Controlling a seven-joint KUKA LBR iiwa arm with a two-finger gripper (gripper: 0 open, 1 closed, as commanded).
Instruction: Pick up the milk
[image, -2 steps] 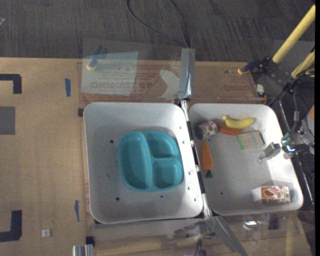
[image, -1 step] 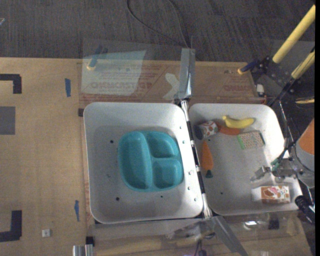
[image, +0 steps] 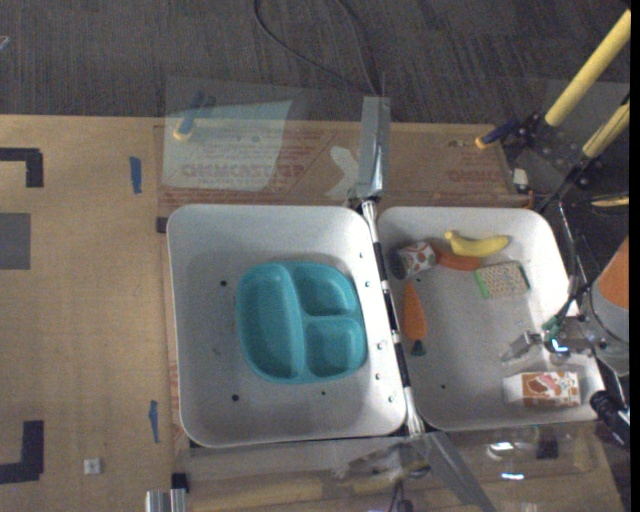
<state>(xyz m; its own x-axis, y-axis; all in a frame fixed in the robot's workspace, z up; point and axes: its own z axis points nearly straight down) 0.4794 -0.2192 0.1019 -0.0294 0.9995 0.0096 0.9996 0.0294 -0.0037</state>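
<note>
Even overhead light, soft shadows; glare on clear sheet (image: 245, 140); whole frame slightly soft, grainy.

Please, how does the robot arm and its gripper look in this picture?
At the view's right edge, the arm shows an orange band over pale grey. Its gripper is a small metallic silver-grey part with dark pieces and a tiny bluish-green spot. Details are blurred.

Arm enters from right edge; gripper (image: 545, 343) low, wrist orange-banded.
</note>
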